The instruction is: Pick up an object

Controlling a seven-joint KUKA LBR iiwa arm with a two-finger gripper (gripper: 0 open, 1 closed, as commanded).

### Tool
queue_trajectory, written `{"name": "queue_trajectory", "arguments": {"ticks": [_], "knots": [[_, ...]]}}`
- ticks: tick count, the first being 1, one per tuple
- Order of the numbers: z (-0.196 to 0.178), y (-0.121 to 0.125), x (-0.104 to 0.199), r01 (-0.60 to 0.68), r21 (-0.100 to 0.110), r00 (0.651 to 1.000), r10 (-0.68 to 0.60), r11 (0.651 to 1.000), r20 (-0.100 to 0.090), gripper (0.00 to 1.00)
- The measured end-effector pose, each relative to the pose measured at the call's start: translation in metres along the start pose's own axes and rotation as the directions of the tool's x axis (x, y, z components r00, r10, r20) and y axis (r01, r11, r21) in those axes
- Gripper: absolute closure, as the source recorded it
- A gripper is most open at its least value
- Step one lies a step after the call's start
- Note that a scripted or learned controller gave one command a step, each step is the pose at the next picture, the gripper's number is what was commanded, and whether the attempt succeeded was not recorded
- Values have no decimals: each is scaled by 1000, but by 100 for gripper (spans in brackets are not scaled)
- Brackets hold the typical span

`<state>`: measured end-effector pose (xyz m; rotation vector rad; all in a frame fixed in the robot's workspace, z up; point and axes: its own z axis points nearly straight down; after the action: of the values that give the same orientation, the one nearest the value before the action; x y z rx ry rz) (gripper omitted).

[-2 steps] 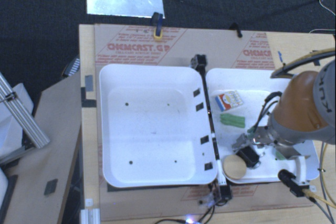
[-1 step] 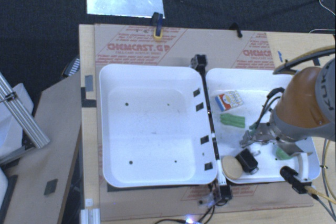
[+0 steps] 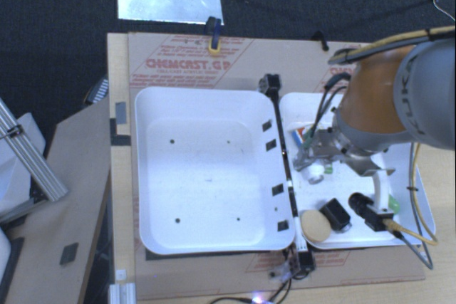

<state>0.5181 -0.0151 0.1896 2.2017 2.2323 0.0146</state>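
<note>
1. Camera view, layout. Two shallow white bins lie side by side on a brown board. The left bin (image 3: 206, 174) is toward 9 o'clock of the frame and the right bin (image 3: 296, 107) toward 3 o'clock.
2. Arm. The grey arm with its orange band (image 3: 377, 92) enters from 3 o'clock and bends down over the right bin, hiding much of that bin's floor.
3. Gripper. The gripper (image 3: 312, 161) sits low at the right bin's 9 o'clock side, near the wall the bins share. A small white piece (image 3: 315, 171) lies just at its 6 o'clock. Whether the gripper is open, closed or gripping that piece cannot be told.
4. Candidate objects, all in the right bin.
   - A tan disc (image 3: 315, 226) lies in the 7 o'clock corner.
   - A black block (image 3: 335, 213) lies just beside the disc, at the disc's 2 o'clock.
   - An orange item (image 3: 303, 130) lies toward 11 o'clock.
   - A green scrap (image 3: 393, 204) lies toward 4 o'clock.
5. Judgement. The low pose over the white piece suggests a grasp being attempted there, with nothing visibly lifted yet. The nearby wall may crowd the closing motion.
</note>
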Motion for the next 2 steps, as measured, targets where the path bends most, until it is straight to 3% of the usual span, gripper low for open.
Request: {"name": "queue_trajectory", "arguments": {"ticks": [1,2], "knots": [[-20,64,84,-1,2,1000,1,1000,-1,100],[-94,61,3,-19,1,1000,19,1000,5,100]]}}
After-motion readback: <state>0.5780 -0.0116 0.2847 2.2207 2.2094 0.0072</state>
